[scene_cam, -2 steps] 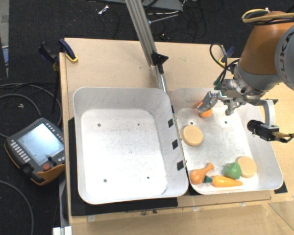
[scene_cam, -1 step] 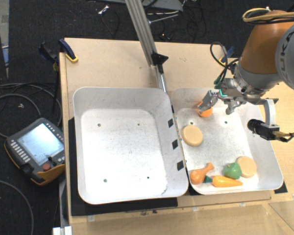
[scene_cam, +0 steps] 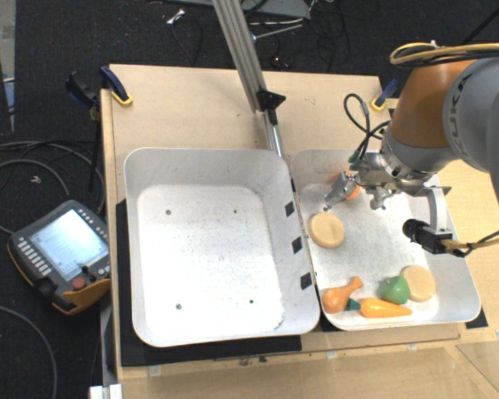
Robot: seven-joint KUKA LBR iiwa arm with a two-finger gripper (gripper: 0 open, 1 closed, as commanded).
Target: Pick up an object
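Your counter [scene_cam: 200,98] was pale wood over a dark, cable-strewn floor [scene_cam: 41,23]. A pendant [scene_cam: 62,256] lay left. Whether the jaws were open, you couldn't tell.

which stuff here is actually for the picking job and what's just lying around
For the job: gripper, right bin, round beige piece, orange drumstick-shaped toy, carrot, green toy, pale round piece.

Lying about: left bin, handheld control pendant, floor cables.

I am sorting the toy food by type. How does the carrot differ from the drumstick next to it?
The carrot is brighter orange and lies nearly level; the drumstick is duller and browner and lies slanted. The carrot tapers to a point; the drumstick swells into a bulb. Both lie in the right bin near its front edge.
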